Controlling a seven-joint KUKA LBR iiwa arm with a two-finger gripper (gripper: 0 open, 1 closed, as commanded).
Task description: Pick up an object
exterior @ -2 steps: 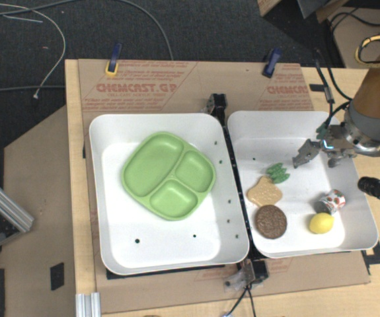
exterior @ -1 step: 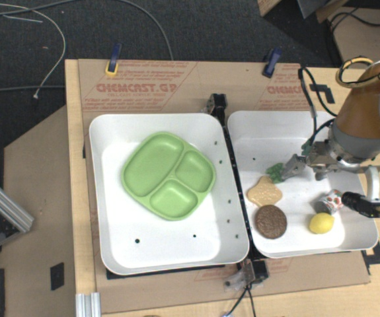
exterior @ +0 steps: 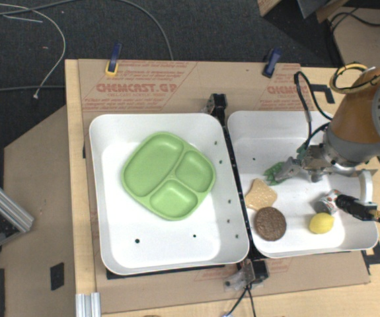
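I am over the right bin (exterior: 289, 127), and my arm (exterior: 361, 121) comes in from the right side. My gripper (exterior: 301, 166) is low, near the middle of this bin. My own wrist is in the way and the tip looks dark and small, so I cannot tell if I am open or closed.

A small green thing (exterior: 279, 171) lies right at my tip, on the side nearer the other bin. It looks like it touches me, but I cannot tell if I hold it. Its shape is hard to make out.

Just below it lies a tan piece (exterior: 261, 193) with bumpy edges. A brown round thing (exterior: 269, 222) sits just below that, and the two look like they touch. A yellow ball (exterior: 320, 223) sits near the front wall of this bin, apart from the brown one.

The left bin (exterior: 110, 177) has a green plate (exterior: 168, 175) with three parts in it. The plate lies flat and is turned a bit. It is well apart from me.
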